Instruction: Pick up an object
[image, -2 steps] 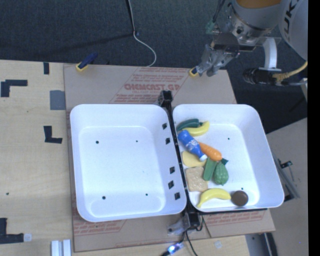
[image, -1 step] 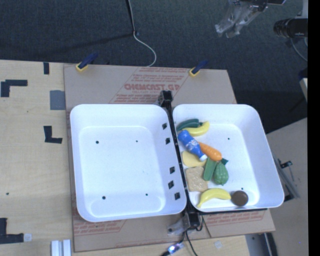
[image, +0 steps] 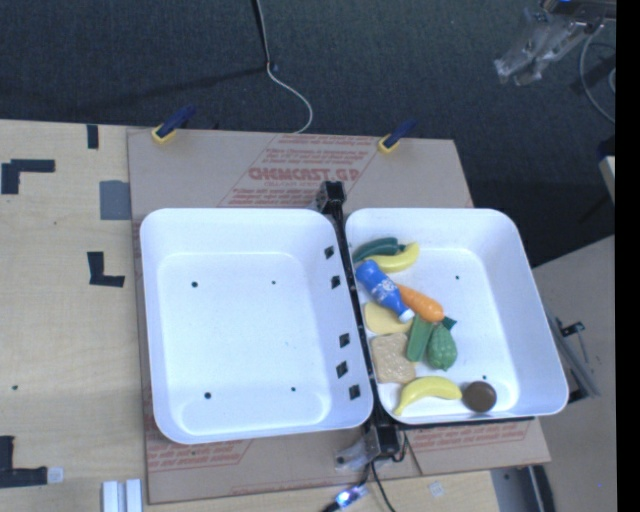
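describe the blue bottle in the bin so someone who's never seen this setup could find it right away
Look at the right-hand white bin, where a cluster of toy foods lies along its left wall. Near the top of that cluster, just below a yellow banana, lies the blue bottle, tilted diagonally beside an orange carrot. It is the one blue thing in the pile, with a white label.

a cardboard sheet (image: 300, 175) lies on the counter (image: 60, 300), two yellow-blue clamps (image: 172, 123) at its 12 o'clock edge.
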